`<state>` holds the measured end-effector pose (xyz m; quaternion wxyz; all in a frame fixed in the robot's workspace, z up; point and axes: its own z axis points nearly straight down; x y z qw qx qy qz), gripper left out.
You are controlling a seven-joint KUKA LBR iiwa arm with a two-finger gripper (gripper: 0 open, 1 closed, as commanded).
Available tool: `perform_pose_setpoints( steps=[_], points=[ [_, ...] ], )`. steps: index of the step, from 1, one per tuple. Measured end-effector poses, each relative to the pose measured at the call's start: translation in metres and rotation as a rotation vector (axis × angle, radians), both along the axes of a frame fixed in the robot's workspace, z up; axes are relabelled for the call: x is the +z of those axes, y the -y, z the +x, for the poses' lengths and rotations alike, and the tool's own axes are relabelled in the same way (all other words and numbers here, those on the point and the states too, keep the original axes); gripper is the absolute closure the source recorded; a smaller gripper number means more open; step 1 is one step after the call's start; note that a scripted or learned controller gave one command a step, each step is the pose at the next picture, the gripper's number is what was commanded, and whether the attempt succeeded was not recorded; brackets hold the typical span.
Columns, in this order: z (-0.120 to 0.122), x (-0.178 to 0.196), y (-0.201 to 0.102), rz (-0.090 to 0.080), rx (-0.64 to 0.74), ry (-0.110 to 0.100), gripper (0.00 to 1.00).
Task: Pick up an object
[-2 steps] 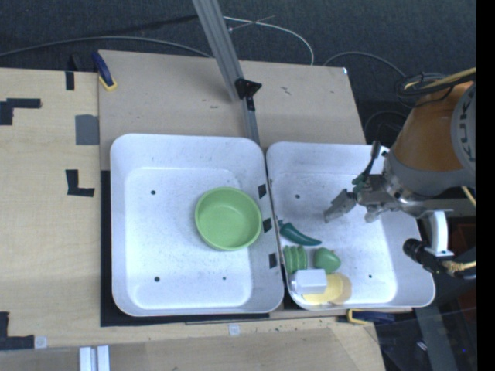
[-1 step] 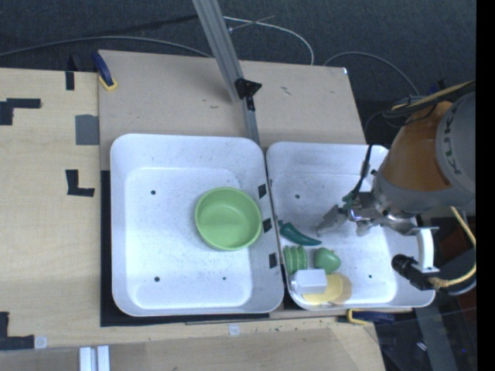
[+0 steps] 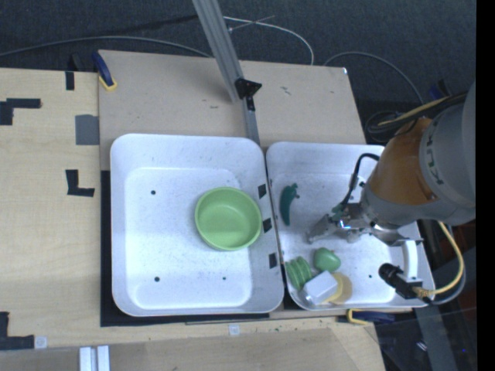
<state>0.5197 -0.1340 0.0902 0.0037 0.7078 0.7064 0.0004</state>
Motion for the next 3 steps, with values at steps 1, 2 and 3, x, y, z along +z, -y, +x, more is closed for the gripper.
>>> perform_pose_setpoints(
  steps=[1,2,3],
  points=[
    [-0.001,0.009,-0.002,0.002,0.003,-0.004,1.00],
    [-0.010,0.063,-0.004,0.004,0.003,-0.004,1.00],
    [-0.009,0.115,-0.004,0.003,0.004,-0.002,1.00]
  ],
)
